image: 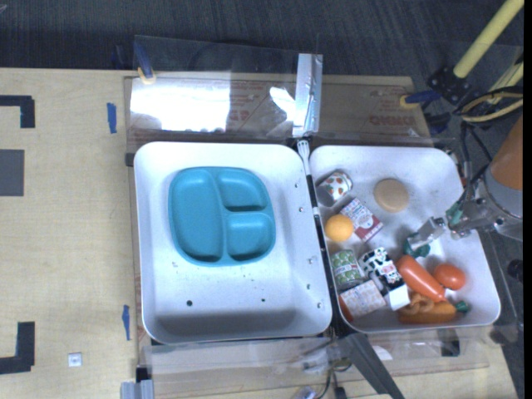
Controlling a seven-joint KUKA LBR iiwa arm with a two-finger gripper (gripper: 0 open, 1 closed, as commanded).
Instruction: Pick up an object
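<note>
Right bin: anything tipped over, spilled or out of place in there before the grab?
Nothing spilled or damaged. The right bin just holds a loose jumble: small cartons lie at mixed angles near its left wall, a carrot rests slantwise, and a tan disc sits apart. The blue tray lies flat in the left bin.

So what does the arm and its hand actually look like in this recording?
Little of it is in frame. At the right edge sits a rounded orange section with a grey part below it. From there a small metallic grey hand with green-tinted bits extends over the right bin. Dark cables run along the bin's right side. No markings are legible.
</note>
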